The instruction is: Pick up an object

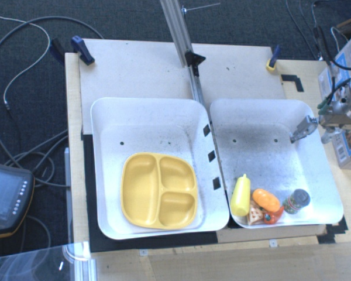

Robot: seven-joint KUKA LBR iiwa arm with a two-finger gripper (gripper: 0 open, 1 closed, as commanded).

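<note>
Along the near edge of the right bin (316, 174) lie a yellow bottle (241, 195), an orange toy (265, 200) over a small patterned piece (256, 216), and a dark little jar (296, 201), all close together. In the left bin (105, 157) rests a yellow divided plate (159, 189). Farther back, at the right bin's right rim, my gripper (309, 127) hangs with nothing in it; I cannot tell how wide it stands.

A tray (159, 190) lies in the left bin (105, 122). Right of the tray, in the right bin (263, 122), sit a bottle (241, 195), carrot (266, 199) and can (296, 201).
</note>
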